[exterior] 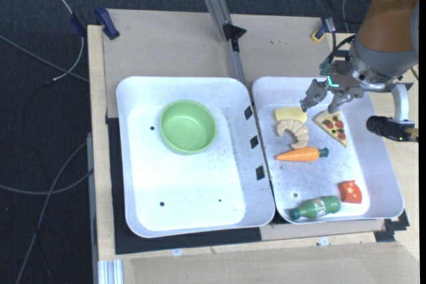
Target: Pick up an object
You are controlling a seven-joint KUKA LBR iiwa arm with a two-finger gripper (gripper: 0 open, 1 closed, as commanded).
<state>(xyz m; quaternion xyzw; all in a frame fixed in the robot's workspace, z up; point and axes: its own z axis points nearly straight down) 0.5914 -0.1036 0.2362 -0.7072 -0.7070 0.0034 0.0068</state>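
My gripper (326, 101): hovering over the far part of the right bin (389, 176), fingers spread apart with nothing between them.
Nearest candidate: the pizza slice (332, 127), lying flat just below my fingertips, its point aimed toward the near rim.
How it handles: I judge it a light, stiff plastic toy, thin and flat, so it gives my pads little height to bite; I would close across its narrow width near the crust end.
Beside it: the yellow cheese wedge (291, 115) and the shrimp (297, 134) touch each other to the left, with the carrot (301, 155) just in front of them.
Easier option: the carrot looks rounded and firm, likely smooth, so I would take it mid-body across its short axis.
Farther off: a green bottle (315, 208) and a red piece (351, 191) lie near the front rim, well apart from me.
Left bin (133, 143): holds a green bowl (188, 126).
Risk: crowded pieces may get nudged as I close.
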